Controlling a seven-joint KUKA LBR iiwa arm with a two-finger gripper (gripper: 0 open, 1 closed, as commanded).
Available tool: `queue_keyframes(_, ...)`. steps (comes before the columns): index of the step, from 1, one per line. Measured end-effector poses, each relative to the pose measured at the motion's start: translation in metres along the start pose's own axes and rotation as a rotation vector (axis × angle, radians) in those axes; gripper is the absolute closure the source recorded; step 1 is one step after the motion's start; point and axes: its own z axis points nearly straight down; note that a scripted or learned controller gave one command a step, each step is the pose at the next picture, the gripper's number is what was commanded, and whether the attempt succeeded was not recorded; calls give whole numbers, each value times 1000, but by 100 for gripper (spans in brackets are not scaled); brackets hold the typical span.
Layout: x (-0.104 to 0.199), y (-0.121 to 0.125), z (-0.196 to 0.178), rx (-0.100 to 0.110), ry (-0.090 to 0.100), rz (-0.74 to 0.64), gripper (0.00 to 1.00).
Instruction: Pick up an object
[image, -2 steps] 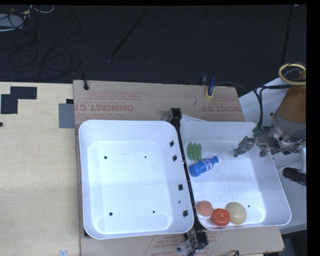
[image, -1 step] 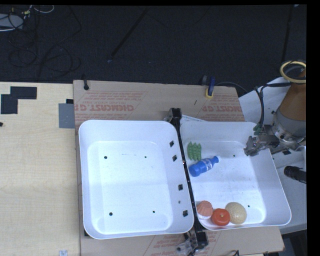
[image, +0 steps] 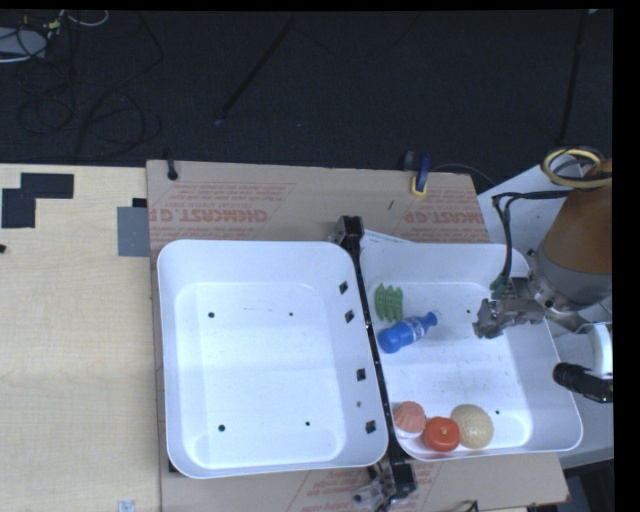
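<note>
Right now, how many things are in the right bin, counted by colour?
Green: 1, the ridged piece
Blue: 1, the bottle
Pink: 1, the round piece
Red: 1, the tomato
Tan: 1, the ball
Total: 5

Left bin, white; right bin, white; bottle, blue; ridged piece, green; round fruit, red-orange; ball, pale yellow; desk, light wood.
</note>
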Motion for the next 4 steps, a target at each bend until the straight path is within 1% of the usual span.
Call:
queue_keyframes(1, -1, 2, 0, -4, -2, 0, 0)
queue_keyframes(2, -33, -4, 5, -4, -4, 0, 0)
queue_keyframes(3, -35, -19, -51, -9, -4, 2, 0)
queue_keyframes(4, -34, 11, 18, -2, -2, -4, 0)
